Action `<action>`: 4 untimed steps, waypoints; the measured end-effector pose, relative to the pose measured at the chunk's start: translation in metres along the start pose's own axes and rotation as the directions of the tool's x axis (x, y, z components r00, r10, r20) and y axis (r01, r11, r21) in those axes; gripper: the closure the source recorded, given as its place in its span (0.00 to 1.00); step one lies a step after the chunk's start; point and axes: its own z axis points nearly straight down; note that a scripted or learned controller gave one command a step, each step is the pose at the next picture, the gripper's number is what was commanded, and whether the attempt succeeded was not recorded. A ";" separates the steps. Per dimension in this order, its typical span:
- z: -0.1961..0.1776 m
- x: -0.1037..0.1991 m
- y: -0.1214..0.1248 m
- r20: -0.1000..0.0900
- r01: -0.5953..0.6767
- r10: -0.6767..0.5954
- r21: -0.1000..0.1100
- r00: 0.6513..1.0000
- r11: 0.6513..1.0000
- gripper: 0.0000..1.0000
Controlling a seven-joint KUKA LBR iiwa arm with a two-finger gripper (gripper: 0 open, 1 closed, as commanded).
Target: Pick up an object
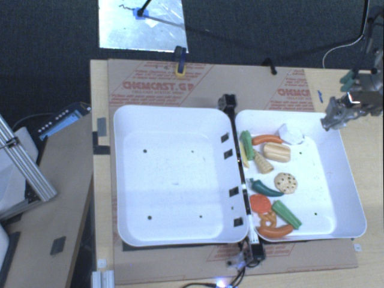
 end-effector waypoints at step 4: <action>0.140 0.039 -0.007 -0.001 -0.001 0.001 0.030 1.000 1.000 1.00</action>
